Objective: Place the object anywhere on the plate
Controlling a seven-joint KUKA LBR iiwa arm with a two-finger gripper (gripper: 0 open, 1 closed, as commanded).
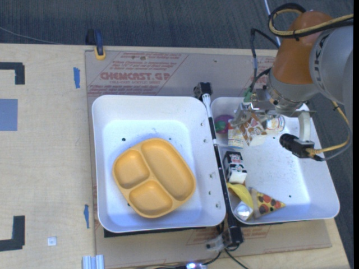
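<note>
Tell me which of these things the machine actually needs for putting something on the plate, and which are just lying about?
For the job: pincer, the crinkly packet beneath it, yellow plate.

Lying about: banana, pizza slice toy, black-and-white item, purple and green pieces.

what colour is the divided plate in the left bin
Yellow-orange all over, with three compartments; the plate shows clearly in the camera view, lying in the left bin.

The arm (314, 49) runs off the frame's right edge. The end effector (255, 114) covers part of a crinkled packet (252, 130); its fingers are too cluttered to read. The purple-green item (223, 122) is too small to identify
</note>
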